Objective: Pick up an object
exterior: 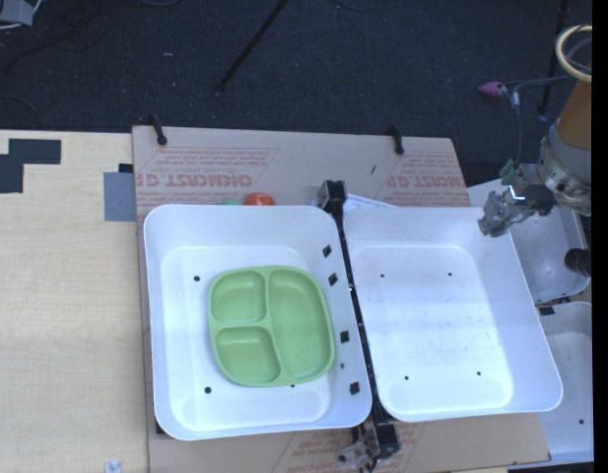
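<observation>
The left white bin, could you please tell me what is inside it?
A light green plastic plate with three compartments lies in the shallow left white bin. The bin floor beneath the plate is covered.

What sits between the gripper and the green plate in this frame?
In the camera view, the right bin's bare white floor and the black clips joining the bins separate the gripper from the green divided plate.

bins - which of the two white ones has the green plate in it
The left bin, the one farther from the gripper. The green divided plate lies flat on its floor; the right bin shows bare white floor.
</observation>
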Available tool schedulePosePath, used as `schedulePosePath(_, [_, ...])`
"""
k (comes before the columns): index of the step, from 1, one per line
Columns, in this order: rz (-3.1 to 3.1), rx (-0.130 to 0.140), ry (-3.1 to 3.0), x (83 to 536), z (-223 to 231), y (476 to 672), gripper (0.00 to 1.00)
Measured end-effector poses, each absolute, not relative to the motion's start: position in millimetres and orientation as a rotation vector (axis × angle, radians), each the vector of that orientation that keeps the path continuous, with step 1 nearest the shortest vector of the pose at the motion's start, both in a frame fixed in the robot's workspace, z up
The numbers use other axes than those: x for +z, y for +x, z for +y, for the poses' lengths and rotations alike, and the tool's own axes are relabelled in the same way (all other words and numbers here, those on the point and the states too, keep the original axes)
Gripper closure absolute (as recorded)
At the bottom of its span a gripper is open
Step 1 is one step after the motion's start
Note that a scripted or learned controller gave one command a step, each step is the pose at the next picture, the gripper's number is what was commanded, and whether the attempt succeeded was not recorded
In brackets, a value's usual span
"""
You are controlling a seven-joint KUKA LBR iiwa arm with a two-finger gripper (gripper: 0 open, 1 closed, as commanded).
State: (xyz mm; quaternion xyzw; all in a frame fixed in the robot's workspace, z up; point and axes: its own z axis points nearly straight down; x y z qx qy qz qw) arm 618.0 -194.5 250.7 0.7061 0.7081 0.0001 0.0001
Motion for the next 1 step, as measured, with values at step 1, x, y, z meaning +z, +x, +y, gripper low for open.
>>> schedulePosePath(1, [2.228,-0.001,2.220,241.2,-150.1,621.7,1.00])
